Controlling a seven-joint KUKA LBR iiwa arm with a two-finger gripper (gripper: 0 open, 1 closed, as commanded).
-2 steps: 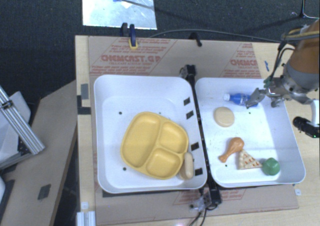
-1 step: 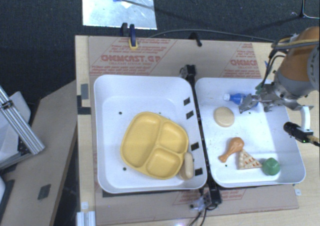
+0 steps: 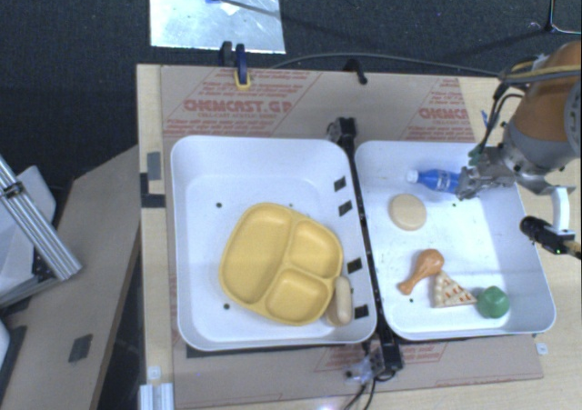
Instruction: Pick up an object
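Observation:
The right bin [image 3: 523,245] holds several toy foods. A blue bottle [image 3: 435,181] with a white cap lies on its side near the bin's back wall. My gripper [image 3: 473,184] is low at the bottle's right end, and the arm hides where they meet. In front of the bottle lies a round beige bun [image 3: 408,212]. A brown drumstick [image 3: 421,270], a pizza wedge [image 3: 451,292] and a green ball [image 3: 493,302] lie along the bin's front.
The left bin [image 3: 200,217] holds a yellow divided plate [image 3: 282,263] with a pale bread roll [image 3: 341,299] at its right edge. A black divider [image 3: 359,235] runs between the bins. A black fitting [image 3: 546,235] juts over the right bin's right rim.

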